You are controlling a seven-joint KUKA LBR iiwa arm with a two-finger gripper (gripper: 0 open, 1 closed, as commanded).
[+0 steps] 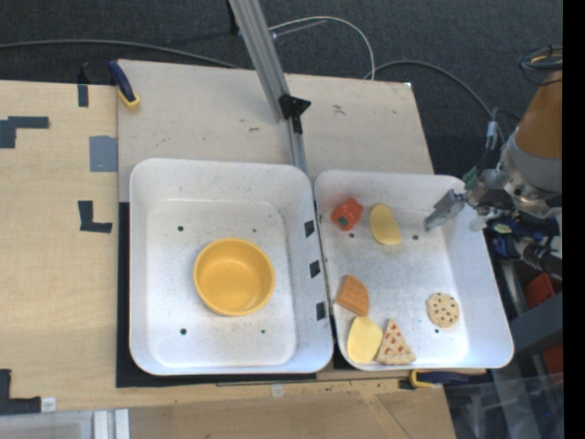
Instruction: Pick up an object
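Yellow plastic marked the bowl (234,276) in the left bin (164,176). Toy foods lay in the right bin (475,273): a red-orange piece (346,214), a yellow lemon shape (386,226), a waffle (353,294), a cookie (442,310), a pizza slice (395,343). Over that bin's upper right corner hung the gripper (445,209), grasping nothing; whether it was released or clenched could not be told.

Toy foods lie scattered in the right bin (475,273): tomato (346,214), lemon (386,226), waffle (353,294), cheese (364,340), pizza slice (395,344), cookie (442,310).
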